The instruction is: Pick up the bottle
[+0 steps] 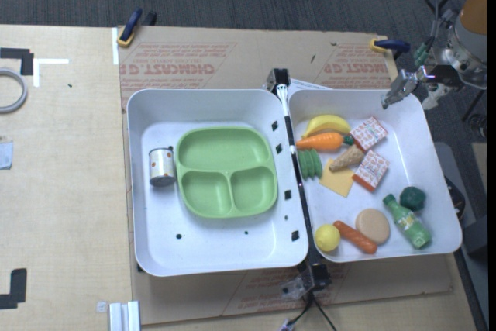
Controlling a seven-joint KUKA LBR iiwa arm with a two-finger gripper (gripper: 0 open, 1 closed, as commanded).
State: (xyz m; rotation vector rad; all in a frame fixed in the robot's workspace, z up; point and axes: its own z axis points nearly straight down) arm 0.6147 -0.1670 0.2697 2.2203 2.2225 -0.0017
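While the gripper (404,89) hangs over the right bin's (442,167) far right corner, fingers look slightly spread with nothing between them. Bottle (408,222), green, lies flat in that bin's near right corner, well apart from the gripper, just beside broccoli (413,198) and a round bun (373,225). Left bin (147,236) holds a green tray (227,171) with a can (161,166) touching its left edge

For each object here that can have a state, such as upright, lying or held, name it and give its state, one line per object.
bottle: lying flat in the right bin, not held
can: lying on its side in the left bin
green tray: right way up
gripper: above the right bin's far edge
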